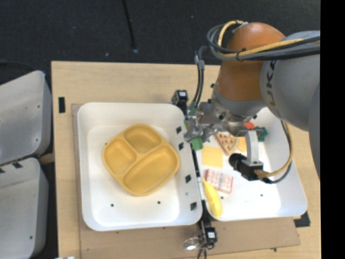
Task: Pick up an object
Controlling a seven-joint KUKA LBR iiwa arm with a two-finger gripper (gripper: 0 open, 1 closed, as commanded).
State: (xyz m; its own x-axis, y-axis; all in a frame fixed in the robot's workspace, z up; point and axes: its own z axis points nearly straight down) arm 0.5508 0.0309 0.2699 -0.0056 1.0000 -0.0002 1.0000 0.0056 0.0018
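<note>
Broadly, a pale wooden counter [129, 82] is seen from above, and two shallow white plastic bins are borne on it side by side. The left white bin [91, 198] is occupied by a yellow three-compartment plastic plate [141, 158], which lies flat near the middle of that bin, well apart from the walls. The right white bin [280, 196] is partly covered by the grey arm with its orange band [248, 58], which is reached in from the right and is hung over the upper part of that bin.

The end effector [200, 128] is positioned low at the left edge of the right bin, just beside the wall shared by the two bins; whether its parts are apart or together cannot be told, since they are hidden under the wrist and its cables.

Several small things are gathered in the right bin below the wrist. A flat square yellow slice [212, 156] is laid near the bin's left side, and a tan triangular wedge with red dots [227, 141] is placed just above it. A white packet with red print [219, 180] is set below the slice, and a long yellow banana-shaped toy [212, 199] is lain beside the left wall. A small green piece [197, 143] is seen just beside the end effector.
</note>
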